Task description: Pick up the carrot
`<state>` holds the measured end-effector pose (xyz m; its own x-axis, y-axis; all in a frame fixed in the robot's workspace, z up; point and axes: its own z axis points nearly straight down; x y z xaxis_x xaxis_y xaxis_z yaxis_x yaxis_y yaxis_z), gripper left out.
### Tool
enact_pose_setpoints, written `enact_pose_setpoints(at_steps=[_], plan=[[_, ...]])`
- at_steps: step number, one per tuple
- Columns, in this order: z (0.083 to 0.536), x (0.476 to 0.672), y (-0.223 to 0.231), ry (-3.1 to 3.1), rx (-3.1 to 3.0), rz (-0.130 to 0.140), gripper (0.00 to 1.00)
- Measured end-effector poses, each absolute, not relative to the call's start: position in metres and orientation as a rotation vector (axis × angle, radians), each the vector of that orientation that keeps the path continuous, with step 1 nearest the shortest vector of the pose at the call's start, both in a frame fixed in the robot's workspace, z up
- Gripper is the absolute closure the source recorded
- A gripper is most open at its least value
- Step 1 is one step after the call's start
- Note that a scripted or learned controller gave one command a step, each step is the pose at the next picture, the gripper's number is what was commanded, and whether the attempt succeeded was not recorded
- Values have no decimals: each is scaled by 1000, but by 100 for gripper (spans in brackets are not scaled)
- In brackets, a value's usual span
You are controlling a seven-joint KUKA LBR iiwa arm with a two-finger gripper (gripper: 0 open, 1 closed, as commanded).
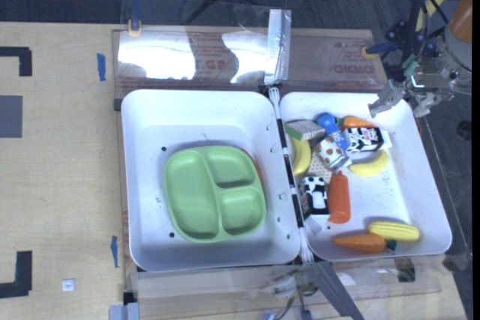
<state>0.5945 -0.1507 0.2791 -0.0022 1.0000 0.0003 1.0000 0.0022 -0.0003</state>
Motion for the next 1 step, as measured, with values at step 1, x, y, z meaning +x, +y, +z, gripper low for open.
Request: enact_pose_setpoints(at_steps=[1], plan=[[170,578,-175,-2773,-1479,-2,0]])
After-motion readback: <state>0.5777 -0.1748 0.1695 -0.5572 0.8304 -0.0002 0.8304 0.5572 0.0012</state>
